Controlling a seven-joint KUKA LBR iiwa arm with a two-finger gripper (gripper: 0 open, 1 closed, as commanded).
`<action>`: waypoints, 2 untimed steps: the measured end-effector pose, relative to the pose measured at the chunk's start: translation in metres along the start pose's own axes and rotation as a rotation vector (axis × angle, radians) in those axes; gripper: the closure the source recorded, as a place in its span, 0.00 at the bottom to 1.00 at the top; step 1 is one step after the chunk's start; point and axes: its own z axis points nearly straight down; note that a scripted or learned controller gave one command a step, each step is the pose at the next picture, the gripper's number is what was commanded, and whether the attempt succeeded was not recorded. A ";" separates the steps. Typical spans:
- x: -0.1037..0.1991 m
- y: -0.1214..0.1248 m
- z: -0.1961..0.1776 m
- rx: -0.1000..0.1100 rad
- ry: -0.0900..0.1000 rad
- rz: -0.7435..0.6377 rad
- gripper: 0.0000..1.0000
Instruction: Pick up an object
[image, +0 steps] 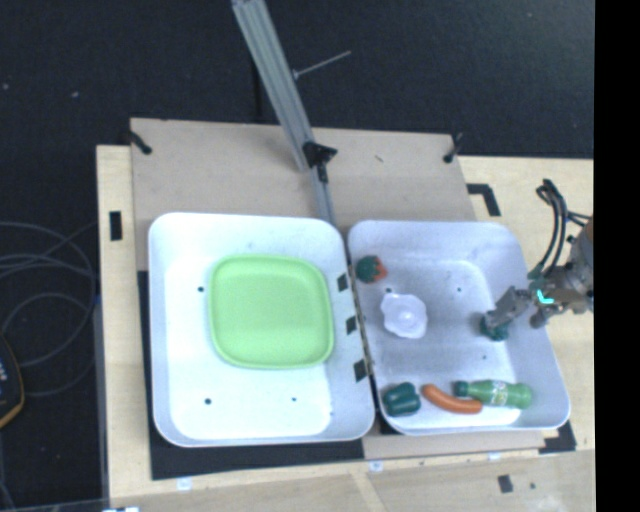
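My gripper (517, 320) reaches in from the right and hangs over the right bin (450, 245) near its right wall. It looks open, with nothing between its fingers. Loose things lie in that bin: a small red and green ball (369, 267) at the upper left, a clear white cup (404, 315) in the middle, and along the front wall a dark green block (401, 399), an orange carrot-like piece (450, 400) and a green bottle (496, 393) on its side. The bottle is the closest, just below the gripper.
The left bin (180, 300) holds a light green square plate (271, 311). A grey rod (280, 85) slants down from the top to the divide between the bins. Cables (550, 215) hang beside the wrist at the right.
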 end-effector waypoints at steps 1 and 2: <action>0.000 0.000 0.000 0.000 0.000 0.000 0.00; -0.005 0.004 0.060 0.005 0.001 0.001 0.00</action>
